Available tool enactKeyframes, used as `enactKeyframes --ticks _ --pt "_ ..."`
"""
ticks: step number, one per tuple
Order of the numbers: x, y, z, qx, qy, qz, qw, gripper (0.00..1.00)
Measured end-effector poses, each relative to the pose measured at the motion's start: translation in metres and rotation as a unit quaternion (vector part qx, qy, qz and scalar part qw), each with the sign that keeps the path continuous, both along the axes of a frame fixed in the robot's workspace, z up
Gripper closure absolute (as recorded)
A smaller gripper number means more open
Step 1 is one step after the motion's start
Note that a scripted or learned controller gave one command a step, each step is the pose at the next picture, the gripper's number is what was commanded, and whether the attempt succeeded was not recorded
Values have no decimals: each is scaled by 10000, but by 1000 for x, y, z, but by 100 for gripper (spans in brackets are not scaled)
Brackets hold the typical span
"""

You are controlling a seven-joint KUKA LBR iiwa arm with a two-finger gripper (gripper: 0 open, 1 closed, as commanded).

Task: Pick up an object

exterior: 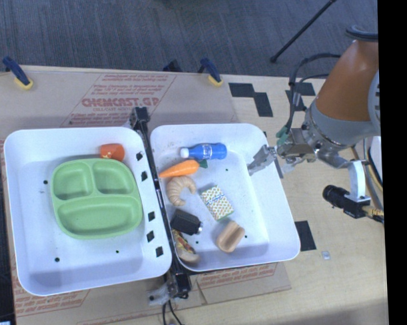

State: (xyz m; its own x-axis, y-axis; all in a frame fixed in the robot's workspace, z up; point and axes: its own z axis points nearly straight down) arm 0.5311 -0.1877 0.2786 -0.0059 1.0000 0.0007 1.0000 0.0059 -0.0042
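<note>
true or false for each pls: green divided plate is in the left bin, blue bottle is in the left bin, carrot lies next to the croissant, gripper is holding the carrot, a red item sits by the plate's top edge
1. The green divided plate lies in the left bin. True.
2. The blue bottle is in the left bin. False: it lies in the right bin, near its far wall.
3. The carrot lies next to the croissant. True.
4. The gripper holds the carrot. False: it sits at the right bin's right rim, apart from the carrot.
5. A red item sits by the plate's top edge. True.
</note>
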Motion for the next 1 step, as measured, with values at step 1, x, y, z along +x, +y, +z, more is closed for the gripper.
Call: enactKeyframes --ticks 1 --pt "-8 42 -157 9 21 116 9999 0"
